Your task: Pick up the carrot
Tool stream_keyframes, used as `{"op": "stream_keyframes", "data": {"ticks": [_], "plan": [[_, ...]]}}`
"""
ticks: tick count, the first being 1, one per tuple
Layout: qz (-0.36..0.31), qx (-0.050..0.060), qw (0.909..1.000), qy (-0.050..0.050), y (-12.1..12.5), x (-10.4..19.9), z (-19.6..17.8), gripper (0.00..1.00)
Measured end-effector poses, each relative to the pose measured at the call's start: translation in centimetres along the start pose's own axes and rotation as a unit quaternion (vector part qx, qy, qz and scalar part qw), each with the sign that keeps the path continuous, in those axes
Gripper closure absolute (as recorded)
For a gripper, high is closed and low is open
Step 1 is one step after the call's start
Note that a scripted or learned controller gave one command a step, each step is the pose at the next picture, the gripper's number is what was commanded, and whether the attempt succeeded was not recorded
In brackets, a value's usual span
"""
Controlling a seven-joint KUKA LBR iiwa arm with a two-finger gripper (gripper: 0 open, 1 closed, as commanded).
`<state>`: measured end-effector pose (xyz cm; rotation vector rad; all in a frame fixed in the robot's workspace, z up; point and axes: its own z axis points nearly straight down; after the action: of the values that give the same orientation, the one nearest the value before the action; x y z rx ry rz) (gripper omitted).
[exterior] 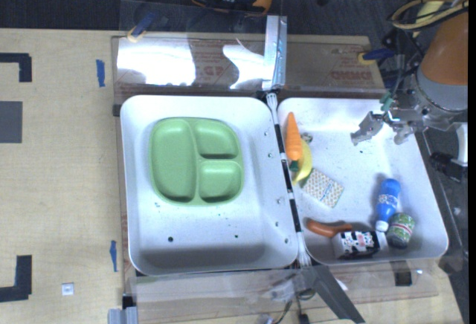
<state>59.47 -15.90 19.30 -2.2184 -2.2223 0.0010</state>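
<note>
The carrot (293,136) is orange and lies along the left wall of the right bin (430,189), near its far corner, with its tip pointing to the far side. My gripper (384,129) hangs over the far right part of that bin, well to the right of the carrot. Its two grey fingers (364,129) are spread apart with nothing between them. The arm's orange band (449,59) rises above it at the right.
A yellow banana (303,166) touches the carrot's near end. The right bin also holds a patterned packet (325,188), a blue bottle (387,202), a green can (402,229), a red pepper (326,227) and a black-and-white carton (357,242). A green divided plate (197,159) lies in the left bin (141,237).
</note>
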Motion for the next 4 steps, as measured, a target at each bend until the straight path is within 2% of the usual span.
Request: {"op": "stream_keyframes", "data": {"ticks": [1, 2, 3, 4], "plan": [[0.254, 0.002, 0.9672, 0.001, -7.0, 4.9, 5.9, 0.0], [0.353, 0.0, 0.9357, 0.0, -9.4, 12.9, 0.9, 0.0], [0.565, 0.001, 0.8249, -0.001, -9.8, 12.7, 0.9, 0.0], [0.564, 0.002, 0.8261, -0.001, -9.8, 12.8, 0.0, 1.0]]}}
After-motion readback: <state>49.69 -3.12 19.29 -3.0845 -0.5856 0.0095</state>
